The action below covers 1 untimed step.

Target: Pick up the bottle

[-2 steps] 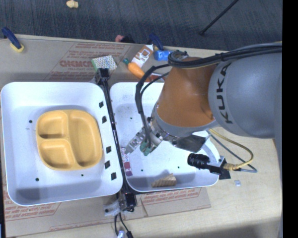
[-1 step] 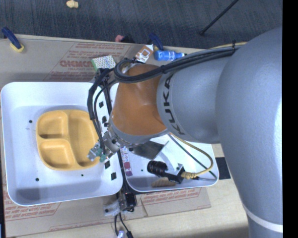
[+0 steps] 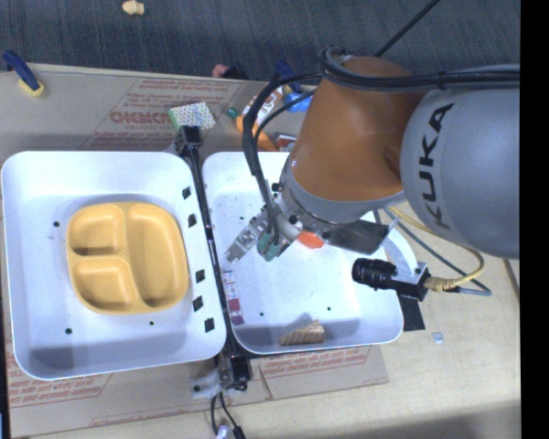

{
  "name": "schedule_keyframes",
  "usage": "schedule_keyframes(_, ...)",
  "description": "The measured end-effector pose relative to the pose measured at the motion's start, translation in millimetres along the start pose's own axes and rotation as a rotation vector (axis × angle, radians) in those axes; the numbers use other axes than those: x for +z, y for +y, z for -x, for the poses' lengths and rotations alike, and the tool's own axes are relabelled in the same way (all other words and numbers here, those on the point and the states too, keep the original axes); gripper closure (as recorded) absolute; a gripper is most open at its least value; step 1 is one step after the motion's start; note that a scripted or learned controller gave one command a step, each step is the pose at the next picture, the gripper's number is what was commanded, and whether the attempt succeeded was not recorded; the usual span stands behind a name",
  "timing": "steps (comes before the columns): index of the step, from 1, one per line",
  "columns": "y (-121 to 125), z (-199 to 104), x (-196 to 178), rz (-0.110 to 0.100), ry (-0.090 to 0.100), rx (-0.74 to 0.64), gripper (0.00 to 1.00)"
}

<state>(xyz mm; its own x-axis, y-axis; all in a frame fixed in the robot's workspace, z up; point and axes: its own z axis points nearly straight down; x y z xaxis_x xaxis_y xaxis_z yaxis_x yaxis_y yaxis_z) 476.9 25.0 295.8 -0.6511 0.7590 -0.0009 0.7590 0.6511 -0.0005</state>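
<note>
Over the right bin [image 3: 256, 176], near its left wall, the pincer [image 3: 254, 240] hangs low from the arm [image 3: 366, 144], a cluster of pale metal pointing down and to the left. How wide it stands cannot be told from the camera view; the wrist hides too much. Touching it on the wrist side is a small teal piece that runs into an orange-red one, most of it tucked under the wrist. That is probably the bottle [image 3: 273, 245], though its outline is too covered to be sure, and whether it is clamped or only lying beside the metal cannot be told.

To do this step well, the pincer should sit square across the bottle's body, not its end, and close before any lift. A smooth round plastic body would roll or squirt out of a skewed pinch, so the rise should be slow and straight.

Below the pincer, by the bin's near wall, lies a tan, rough-looking wedge [image 3: 302, 335]. Well off to the pincer's left, in the left bin [image 3: 27, 337], rests a matte yellow tray [image 3: 128, 254] with rounded corners and three compartments. Both bins are glossy white.
</note>
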Motion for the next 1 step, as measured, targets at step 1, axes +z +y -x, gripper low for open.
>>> schedule_keyframes(1,42.9,-52.0,63.1,-0.003,0.003,-0.048,1.0)
